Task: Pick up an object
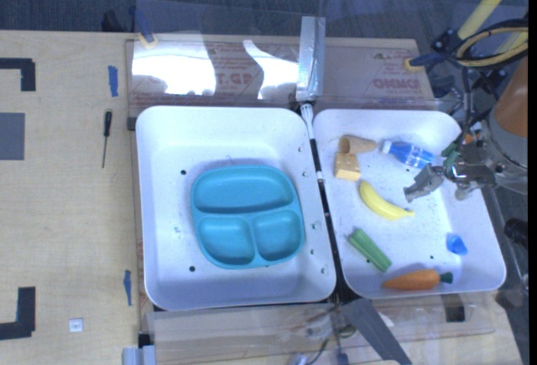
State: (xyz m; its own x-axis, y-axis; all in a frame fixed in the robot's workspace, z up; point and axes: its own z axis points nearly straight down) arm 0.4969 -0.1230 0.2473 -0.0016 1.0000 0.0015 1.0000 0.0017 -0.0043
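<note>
Pale wooden bench point(59, 212) carries two white bins: the left bin point(159, 145) holds a blue divided tray point(246, 215), and the right bin point(482, 258) holds a banana point(382, 201), a green piece point(369, 248), a carrot point(413, 279), a tan block point(347, 164), a blue bottle point(409, 153) and a small blue piece point(456, 244). Reaching in from the right, the jaws point(422, 184) hang spread and pinching nothing, just right of the banana and below the bottle.

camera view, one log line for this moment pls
arm hand: over right white bin, above curved yellow banana, nothing visibly held | left white bin: blue divided plastic tray
</note>
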